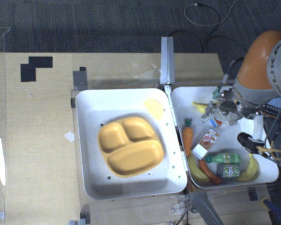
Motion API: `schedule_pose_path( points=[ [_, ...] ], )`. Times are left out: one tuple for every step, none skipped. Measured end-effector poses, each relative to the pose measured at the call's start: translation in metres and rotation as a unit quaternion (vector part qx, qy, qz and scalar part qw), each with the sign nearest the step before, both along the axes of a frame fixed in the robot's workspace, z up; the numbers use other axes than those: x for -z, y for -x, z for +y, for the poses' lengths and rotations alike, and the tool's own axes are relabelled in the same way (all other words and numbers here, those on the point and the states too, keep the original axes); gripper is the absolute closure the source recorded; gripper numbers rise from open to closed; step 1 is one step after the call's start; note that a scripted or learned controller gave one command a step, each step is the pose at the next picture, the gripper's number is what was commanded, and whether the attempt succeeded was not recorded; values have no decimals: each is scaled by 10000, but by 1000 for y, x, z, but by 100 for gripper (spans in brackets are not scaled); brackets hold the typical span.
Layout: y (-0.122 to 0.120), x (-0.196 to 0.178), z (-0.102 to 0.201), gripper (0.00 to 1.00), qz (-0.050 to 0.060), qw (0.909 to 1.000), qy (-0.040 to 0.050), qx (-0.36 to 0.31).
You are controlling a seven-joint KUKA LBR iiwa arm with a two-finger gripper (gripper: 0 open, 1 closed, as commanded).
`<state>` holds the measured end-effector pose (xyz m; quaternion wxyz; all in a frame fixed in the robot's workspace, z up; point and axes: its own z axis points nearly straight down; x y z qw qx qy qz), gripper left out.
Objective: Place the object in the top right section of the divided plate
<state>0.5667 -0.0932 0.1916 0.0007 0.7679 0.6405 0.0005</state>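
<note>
- Pale wood made up the surface, which carried two shallow white bins side by side, with dark carpet and a loose cable behind them.
- Left of the metal divider post, the left bin held the yellow divided plate, lying flat with two small sections along its far side and one large section nearer the camera.
- A flat yellow disc lay just beyond the plate's far right corner, apart from it.
- Right of the plate, the right bin held a jumble: a carrot nearest the plate, a small carton, a green bottle, a dark can, a banana and a red pepper-like piece.
- The arm, with its orange band, hung over the far part of the right bin, and the hand sat low among small pieces there.
- Whether the hand was spread or pressed together could not be told, and nothing could be seen between its tips.
- Which item was the task's object was not clear; all candidates were well apart from the plate.
- By my judgement the picking step was in hand, with nothing yet carried.
- The next move would call for a firm grip on one item, a lift clear of the bin wall, then travel to the plate's top right section.
</note>
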Motion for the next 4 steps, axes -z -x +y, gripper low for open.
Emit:
schedule_pose_path(
  points=[
    [31,8,87,0,9,10000,-4,-86],
    [-20,-131,146,0,-3,9992,-2,-400],
    [10,-126,220,0,16,9993,3,365],
    [42,-75,218,0,9,9998,-2,-206]
  ],
)
